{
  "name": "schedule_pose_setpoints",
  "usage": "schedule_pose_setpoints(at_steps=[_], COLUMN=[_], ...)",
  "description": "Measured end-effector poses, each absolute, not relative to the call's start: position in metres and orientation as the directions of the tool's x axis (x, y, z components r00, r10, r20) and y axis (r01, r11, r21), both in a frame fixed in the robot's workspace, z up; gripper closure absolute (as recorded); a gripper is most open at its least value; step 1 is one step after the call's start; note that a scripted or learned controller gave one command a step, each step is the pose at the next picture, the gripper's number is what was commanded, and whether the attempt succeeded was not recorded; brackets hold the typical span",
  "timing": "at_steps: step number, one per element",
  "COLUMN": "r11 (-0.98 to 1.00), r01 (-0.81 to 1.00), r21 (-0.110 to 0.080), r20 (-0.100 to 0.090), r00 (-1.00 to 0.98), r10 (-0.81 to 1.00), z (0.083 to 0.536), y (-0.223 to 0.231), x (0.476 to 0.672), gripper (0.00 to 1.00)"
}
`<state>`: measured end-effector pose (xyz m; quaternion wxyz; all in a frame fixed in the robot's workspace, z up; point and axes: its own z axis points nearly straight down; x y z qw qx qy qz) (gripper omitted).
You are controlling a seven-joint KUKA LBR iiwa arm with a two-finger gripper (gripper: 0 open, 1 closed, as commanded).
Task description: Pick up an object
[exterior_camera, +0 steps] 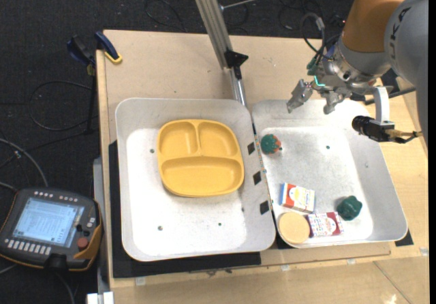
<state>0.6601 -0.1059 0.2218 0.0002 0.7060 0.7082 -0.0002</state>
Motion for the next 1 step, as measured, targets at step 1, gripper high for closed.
schedule_pose_setpoints(at_steps=[1], r11=[0.003], r01=[1.0], r21=[-0.006], r20=[0.0], r00=[-0.003], r10=[1.0], z=[0.1582], y=[-0.1039], x=[0.6632], gripper=[0.0])
